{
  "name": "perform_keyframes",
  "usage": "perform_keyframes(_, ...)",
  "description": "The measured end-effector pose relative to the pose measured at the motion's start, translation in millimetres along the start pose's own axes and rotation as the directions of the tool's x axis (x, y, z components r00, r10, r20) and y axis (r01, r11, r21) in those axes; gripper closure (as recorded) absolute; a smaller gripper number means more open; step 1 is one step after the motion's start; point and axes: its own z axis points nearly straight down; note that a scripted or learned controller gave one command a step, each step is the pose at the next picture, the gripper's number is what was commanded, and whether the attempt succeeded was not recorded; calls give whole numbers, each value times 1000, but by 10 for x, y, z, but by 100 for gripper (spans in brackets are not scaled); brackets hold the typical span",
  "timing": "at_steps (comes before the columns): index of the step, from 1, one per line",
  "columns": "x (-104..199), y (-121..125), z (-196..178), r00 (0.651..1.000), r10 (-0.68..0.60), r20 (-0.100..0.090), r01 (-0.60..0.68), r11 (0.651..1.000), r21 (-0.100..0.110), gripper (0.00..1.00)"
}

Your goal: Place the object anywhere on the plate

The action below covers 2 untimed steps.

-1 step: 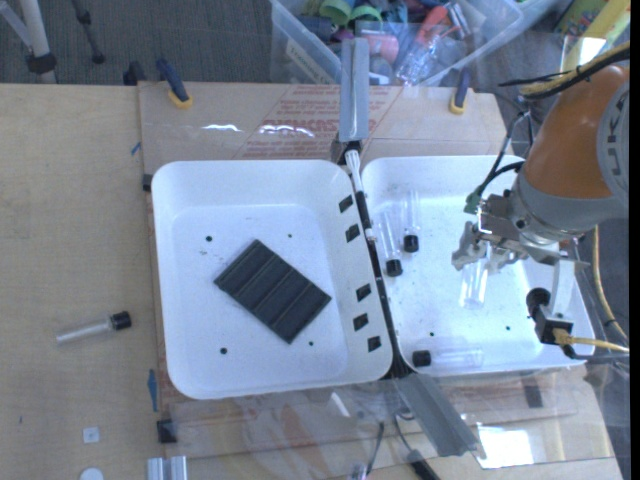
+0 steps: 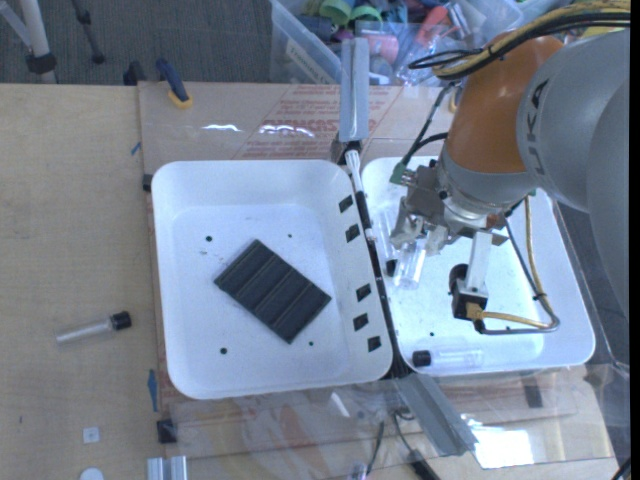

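Note:
A dark grey ridged rectangular plate (image 2: 272, 290) lies at a slant on the floor of the left bin (image 2: 190, 203). A clear tube with a black cap (image 2: 445, 356) lies flat near the front wall of the right bin (image 2: 560, 268). My gripper (image 2: 408, 253) is low over the left part of the right bin, close to the divider between the bins. It is well behind the tube and apart from it. The grey wrist and orange band hide the bin's back part.
A second clear tube with a black cap (image 2: 92, 328) lies on the wooden bench left of the bins. A clear tub of coloured toys (image 2: 400, 8) stands behind the bins. A yellow cable (image 2: 510, 318) loops over the right bin's floor.

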Motion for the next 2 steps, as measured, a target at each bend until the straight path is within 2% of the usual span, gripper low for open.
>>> perform_keyframes(1, 1128, -195, 601, 999, -43, 1, 43, 999, 4, 100)
perform_keyframes(2, 1225, -102, -230, 952, -307, 1, 307, 952, -2, 100)
